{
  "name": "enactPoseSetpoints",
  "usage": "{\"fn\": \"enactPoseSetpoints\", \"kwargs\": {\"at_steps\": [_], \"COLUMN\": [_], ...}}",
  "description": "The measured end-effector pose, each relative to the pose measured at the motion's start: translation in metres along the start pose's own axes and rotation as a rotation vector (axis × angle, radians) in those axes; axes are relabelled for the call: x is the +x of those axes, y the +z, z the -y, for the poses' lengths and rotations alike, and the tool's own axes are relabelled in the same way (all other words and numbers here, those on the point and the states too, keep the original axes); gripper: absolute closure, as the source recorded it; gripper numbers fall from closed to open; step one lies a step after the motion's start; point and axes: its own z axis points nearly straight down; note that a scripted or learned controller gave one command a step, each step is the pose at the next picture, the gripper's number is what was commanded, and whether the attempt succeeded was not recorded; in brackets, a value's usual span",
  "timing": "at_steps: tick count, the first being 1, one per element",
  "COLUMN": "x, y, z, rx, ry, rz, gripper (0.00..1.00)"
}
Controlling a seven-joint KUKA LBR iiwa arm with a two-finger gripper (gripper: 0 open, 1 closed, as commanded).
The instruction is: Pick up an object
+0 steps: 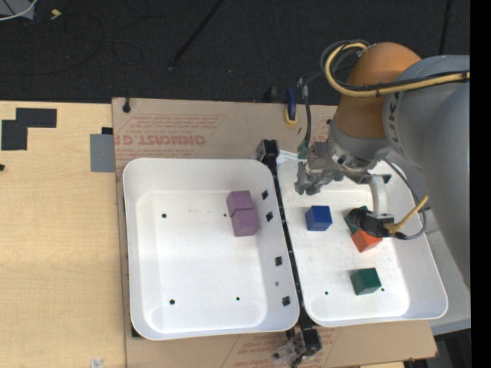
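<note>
In the right bin (414,301) lie a blue cube (318,218), an orange-red block (366,241) and a dark green cube (366,280). A purple block (243,212) lies in the left bin (153,297). My gripper (309,182) hangs over the back of the right bin, just behind the blue cube and apart from it. Nothing shows between its fingers. The orange-red block is partly covered by a black part of the arm.
The grey arm with its orange band (383,75) fills the upper right and overhangs the right bin's back and right side. A black divider (278,228) runs between the bins. Cardboard (184,133) lies under both bins, on a wooden bench (54,244).
</note>
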Motion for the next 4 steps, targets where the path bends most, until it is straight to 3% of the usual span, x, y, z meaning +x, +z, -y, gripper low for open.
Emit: {"fn": "enactPoseSetpoints", "kwargs": {"at_steps": [1,3,4], "x": [0.036,0.099,0.157], "y": [0.007,0.008,-0.023], "z": [-0.022,-0.021,-0.022], "rx": [0.012,0.013,0.01], "ry": [0.003,0.005,0.003], "rz": [0.0,0.002,0.0], "gripper": [1.0,1.0,1.0]}}
